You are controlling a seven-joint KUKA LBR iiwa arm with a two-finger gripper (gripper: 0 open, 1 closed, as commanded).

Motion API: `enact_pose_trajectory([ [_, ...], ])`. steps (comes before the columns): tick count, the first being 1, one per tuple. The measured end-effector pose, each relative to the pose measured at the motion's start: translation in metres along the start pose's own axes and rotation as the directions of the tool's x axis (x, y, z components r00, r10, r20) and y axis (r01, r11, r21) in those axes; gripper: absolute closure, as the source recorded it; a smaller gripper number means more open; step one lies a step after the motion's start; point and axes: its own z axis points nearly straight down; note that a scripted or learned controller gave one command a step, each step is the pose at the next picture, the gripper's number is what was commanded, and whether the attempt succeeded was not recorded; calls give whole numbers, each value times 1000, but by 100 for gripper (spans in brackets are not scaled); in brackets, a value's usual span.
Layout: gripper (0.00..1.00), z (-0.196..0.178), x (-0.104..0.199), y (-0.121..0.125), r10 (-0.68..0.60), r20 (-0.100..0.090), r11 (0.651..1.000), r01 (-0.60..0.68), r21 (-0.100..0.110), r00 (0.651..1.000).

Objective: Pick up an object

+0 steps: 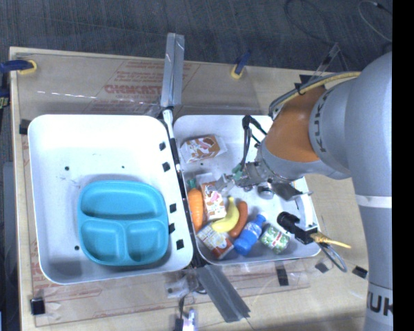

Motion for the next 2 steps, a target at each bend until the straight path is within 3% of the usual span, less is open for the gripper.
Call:
enact_pose_trajectory([
  [1,0,-16,0,15,-129,-3,992,129,2,992],
  [2,0,3,21,5,-350,17,936,351,-17,937],
])
